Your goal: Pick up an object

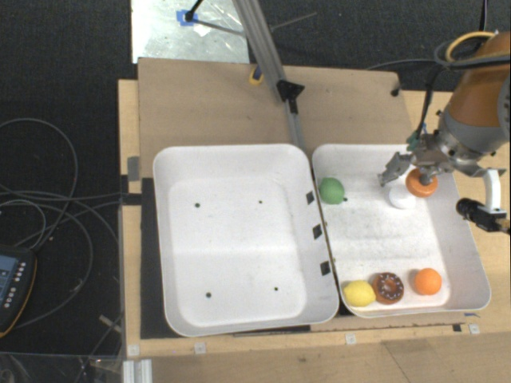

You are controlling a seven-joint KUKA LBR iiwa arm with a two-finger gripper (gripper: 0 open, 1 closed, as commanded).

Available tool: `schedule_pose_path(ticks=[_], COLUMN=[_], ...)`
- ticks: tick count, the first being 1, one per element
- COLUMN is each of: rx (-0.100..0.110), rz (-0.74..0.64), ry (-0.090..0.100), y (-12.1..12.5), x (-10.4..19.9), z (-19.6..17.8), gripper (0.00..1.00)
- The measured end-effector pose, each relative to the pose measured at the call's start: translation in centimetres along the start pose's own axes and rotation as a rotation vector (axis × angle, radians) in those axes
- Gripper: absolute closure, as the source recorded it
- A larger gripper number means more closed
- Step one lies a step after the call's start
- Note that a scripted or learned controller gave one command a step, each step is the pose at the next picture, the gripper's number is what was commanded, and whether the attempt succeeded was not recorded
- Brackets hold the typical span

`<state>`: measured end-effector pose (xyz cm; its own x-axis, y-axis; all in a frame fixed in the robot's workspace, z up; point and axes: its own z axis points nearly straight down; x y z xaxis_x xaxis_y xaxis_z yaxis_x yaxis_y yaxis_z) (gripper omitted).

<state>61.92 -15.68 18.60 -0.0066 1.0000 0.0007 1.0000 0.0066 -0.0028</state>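
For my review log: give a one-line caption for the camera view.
Gripper hovers over right bin near green ball; lemon, donut, orange along its front.

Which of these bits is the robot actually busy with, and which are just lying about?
In the job:
gripper
orange-and-white object by the gripper
right bin

Lying about:
green ball
lemon
chocolate donut
orange
left bin

One fixed overhead view, slanted down on the bench.
Looks from above and a little from the near side, far enough back to take in both white bins (239,162) whole (left one nearer the middle), the bench (351,102) around them, plus dark floor (64,54) beyond.
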Motion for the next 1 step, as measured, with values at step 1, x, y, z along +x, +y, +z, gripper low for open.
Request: schedule_pose_path(ticks=[1], rx=[0.0], rz=[0.003], ry=[0.0], y=[-0.04], x=[0.13], z=[4.13], gripper=[0.0])
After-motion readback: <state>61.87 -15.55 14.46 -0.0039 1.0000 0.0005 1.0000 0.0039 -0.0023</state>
